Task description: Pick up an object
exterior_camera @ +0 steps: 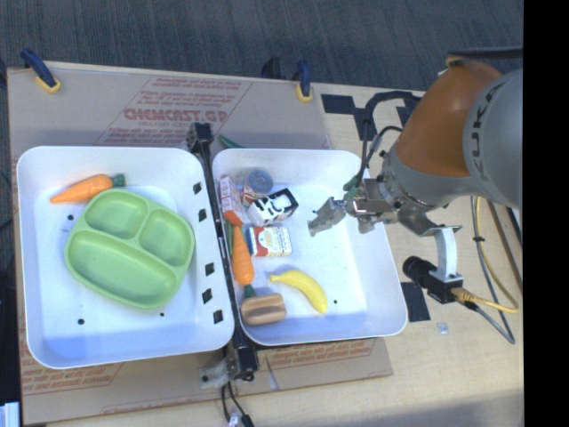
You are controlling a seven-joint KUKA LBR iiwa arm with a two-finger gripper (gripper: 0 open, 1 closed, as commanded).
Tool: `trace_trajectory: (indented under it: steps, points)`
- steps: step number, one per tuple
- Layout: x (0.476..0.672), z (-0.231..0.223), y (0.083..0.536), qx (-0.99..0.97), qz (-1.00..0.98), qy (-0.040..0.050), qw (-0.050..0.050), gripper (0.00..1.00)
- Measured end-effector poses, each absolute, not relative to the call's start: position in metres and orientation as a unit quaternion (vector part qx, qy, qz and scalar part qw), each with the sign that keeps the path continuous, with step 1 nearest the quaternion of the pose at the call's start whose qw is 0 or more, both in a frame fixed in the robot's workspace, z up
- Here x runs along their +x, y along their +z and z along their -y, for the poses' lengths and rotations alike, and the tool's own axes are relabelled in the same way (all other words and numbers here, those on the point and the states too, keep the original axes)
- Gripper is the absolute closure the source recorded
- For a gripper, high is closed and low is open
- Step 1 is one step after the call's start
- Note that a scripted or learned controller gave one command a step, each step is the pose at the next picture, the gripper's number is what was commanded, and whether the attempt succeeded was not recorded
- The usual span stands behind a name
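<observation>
Hand (327,218) (perhaps empty) hovers over right bin (378,265), near banana (300,288).

Gripper (325,218) above right bin (378,265), near banana (300,287) and hot dog (264,308).

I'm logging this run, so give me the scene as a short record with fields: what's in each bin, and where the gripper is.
left bin: green divided plate, carrot beside the plate's far edge
right bin: banana, hot dog, second carrot along the left wall, black and white toy, small cartons, grey round lid
gripper: over the right bin's right half, nothing seen between its fingers
arm: reaches in from the right
nearest item to gripper: the black and white toy
</observation>
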State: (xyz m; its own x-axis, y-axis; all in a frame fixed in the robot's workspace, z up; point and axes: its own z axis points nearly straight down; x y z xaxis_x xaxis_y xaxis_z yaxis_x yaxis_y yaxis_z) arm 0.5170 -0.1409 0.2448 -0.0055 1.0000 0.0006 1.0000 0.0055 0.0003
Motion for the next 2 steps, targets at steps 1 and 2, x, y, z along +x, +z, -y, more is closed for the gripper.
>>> trace_trajectory:
  steps: [1, 2]
  points:
    - [0.5170, 0.1409, 0.2448, -0.705, 0.709, -0.0003, 0.000, 0.00]
    - [0.5170, 0.1409, 0.2448, -0.705, 0.709, -0.0003, 0.000, 0.00]
